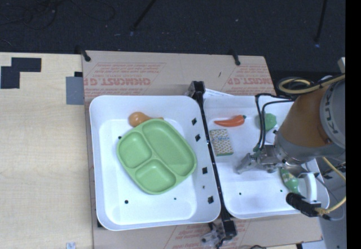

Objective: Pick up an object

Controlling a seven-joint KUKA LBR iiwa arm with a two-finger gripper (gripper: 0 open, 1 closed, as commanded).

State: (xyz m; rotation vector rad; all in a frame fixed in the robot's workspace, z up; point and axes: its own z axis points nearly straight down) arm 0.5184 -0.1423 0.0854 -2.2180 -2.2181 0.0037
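The arm's hand (243,164) hung low over the right bin (254,202), its grip impossible to judge, just right of a patterned sponge (221,142) and below a red pepper (229,121), likely targets, while a green tray (156,155) filled the left bin (107,197)
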